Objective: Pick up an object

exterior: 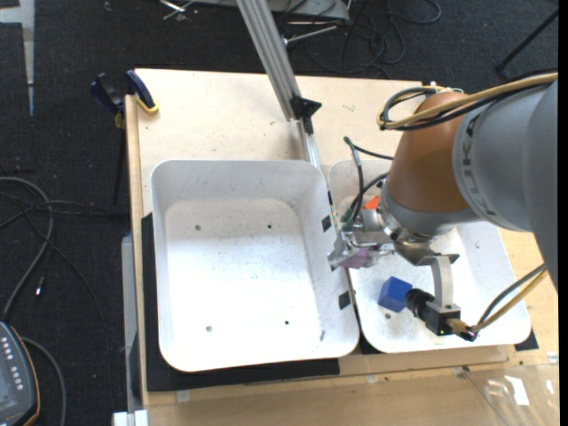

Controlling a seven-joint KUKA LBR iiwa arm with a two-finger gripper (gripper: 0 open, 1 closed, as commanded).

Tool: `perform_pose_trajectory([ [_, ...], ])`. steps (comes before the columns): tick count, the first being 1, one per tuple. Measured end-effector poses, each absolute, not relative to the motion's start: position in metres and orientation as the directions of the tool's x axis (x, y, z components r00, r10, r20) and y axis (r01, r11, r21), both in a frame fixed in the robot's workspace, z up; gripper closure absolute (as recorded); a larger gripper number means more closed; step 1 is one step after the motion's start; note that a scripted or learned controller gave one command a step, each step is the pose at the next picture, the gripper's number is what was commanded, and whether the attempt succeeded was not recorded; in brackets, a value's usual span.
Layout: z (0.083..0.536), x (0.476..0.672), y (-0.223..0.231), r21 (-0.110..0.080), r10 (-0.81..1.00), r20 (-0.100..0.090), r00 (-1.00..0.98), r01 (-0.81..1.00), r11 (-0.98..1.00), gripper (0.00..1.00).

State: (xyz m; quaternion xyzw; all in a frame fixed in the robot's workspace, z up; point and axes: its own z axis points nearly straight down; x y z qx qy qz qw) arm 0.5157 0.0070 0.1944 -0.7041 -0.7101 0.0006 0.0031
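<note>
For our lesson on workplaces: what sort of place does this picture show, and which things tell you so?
Probably a robotics lab or test workshop: a grey and orange robot arm reaches over two white bins on a wooden bench, with loose cables across the dark floor.

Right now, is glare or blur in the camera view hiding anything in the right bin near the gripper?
Camera view: lighting is even and soft, no harsh glare on the right bin; the blue block reads sharp. The arm itself blocks much of that bin, and the gripper sits in its shadow amid cable clutter, so a small purple item there is hard to make out.
</note>
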Motion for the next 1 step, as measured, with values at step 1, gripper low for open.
perform_pose_trajectory([
  [1,0.2345,0.5058,0.0649,0.003,1.0,0.002,-0.009,1.0,0.009,1.0],
])
